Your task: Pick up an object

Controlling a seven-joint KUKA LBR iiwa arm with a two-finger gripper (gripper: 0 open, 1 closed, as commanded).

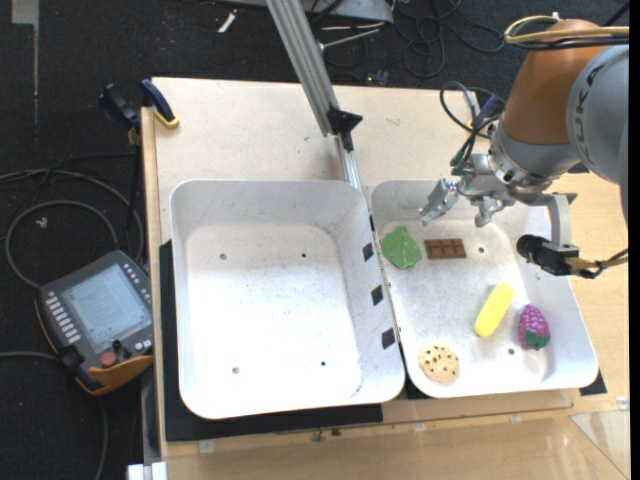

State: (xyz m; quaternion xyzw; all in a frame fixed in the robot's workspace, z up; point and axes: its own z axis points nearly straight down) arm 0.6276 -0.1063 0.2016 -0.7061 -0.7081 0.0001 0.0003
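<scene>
Currently, at this frame, no pick had been made. The gripper (pixel 461 206) hung over the back edge of the right bin (pixel 570 368), at roughly 12 o'clock of that bin's floor, with the grey arm and its orange band (pixel 545 93) entering from 2 o'clock. Two metal fingers (pixel 437 204) were visible, spread apart, with nothing between them; jaws read as open and empty.

Candidate objects, all lying in the right bin:
- green leaf-shaped piece (pixel 402 248), at 10 o'clock of the bin, close to the shared wall between the bins;
- brown chocolate bar (pixel 446 249), just beside the green piece on its 3 o'clock side, lying flat, and closest to the fingers, just toward 6 o'clock from them;
- yellow corn-like piece (pixel 493 310), near bin centre, lying at a slant;
- pink-purple berry with green top (pixel 533 326), at 4 o'clock, just beside the yellow piece;
- round cookie (pixel 438 364), at 7 o'clock near the front rim.

The left bin (pixel 190 208) held no objects that could be made out.

Judgement: task was at the approach stage. Remaining: descend onto a target (chocolate bar or green piece seemed likeliest given position), close, lift. Flat bar could be hard to pinch.
</scene>
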